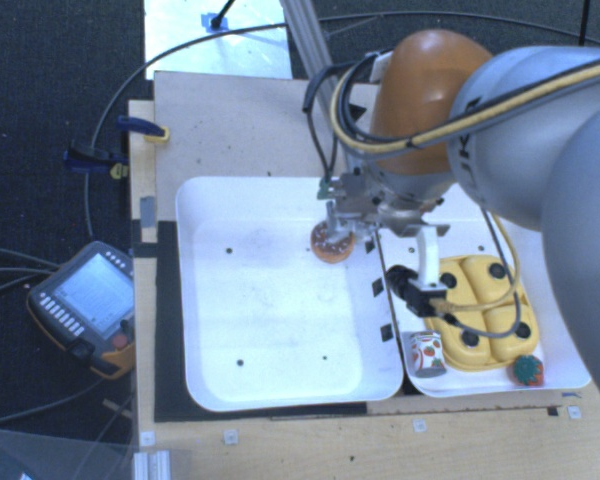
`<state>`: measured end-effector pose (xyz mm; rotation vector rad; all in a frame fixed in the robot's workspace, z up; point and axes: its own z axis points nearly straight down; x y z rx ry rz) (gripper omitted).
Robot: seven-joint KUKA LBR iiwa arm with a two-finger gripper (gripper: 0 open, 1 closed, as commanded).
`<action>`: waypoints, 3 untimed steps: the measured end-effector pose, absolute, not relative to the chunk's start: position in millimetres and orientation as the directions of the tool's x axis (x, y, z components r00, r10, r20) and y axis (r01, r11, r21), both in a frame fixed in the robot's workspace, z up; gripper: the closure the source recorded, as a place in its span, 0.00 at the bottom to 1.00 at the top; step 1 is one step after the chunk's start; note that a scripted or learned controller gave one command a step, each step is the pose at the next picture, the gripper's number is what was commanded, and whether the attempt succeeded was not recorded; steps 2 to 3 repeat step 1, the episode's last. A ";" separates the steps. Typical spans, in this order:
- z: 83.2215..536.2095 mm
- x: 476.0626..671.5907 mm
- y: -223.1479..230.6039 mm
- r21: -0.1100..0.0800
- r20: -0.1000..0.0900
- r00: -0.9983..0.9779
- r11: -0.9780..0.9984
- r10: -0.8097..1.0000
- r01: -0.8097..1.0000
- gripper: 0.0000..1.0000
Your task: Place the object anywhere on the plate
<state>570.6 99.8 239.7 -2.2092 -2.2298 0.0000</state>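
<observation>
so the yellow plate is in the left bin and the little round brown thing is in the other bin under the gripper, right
Not quite: the bins are swapped. The camera view shows the yellow plate lying in the right bin, with a small cup and a green and red object beside it. The round brown thing is in the left bin, just under the gripper.

camera view: fixed overhead | slanted down | bins (280,368) mid-distance | arm (540,138) from right
</observation>
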 end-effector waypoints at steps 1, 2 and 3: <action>240.7 571.7 96.7 0.000 0.001 -0.004 0.004 1.000 1.000 0.00; 240.7 571.7 96.7 0.000 0.001 -0.004 0.004 1.000 1.000 0.00; 240.7 571.7 96.7 0.000 0.001 -0.004 0.004 1.000 1.000 0.00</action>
